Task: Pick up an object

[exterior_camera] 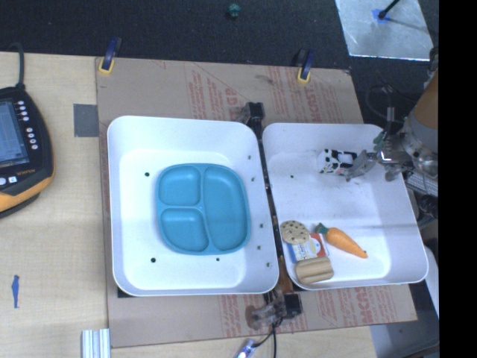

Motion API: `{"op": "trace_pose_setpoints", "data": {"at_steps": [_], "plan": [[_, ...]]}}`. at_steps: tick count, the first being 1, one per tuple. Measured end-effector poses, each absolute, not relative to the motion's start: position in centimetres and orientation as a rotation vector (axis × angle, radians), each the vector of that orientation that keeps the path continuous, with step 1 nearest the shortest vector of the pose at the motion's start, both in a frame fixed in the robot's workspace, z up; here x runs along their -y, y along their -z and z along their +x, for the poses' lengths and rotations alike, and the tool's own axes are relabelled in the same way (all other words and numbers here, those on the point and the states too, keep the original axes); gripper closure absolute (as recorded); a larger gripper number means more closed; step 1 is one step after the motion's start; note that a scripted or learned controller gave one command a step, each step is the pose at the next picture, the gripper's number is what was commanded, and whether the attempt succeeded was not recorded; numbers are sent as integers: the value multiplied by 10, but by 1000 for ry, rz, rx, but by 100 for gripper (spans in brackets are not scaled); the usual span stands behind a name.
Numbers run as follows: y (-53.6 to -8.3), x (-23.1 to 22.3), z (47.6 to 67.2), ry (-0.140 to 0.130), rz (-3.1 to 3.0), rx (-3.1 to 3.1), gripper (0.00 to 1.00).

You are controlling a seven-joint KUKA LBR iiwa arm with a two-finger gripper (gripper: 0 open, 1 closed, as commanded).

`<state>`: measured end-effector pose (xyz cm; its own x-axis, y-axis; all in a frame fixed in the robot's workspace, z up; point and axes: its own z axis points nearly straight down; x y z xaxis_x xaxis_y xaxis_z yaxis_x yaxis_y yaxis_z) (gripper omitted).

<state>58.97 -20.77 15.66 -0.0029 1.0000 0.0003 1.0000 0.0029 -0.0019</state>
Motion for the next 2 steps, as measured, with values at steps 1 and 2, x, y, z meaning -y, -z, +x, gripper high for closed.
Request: {"op": "trace_pose_setpoints", "data": {"at_steps": [1,2], "plan": [[-91,177,510,-5,-2212,2225,0],[-102,179,511,-7,-2209,2230,100]]}}
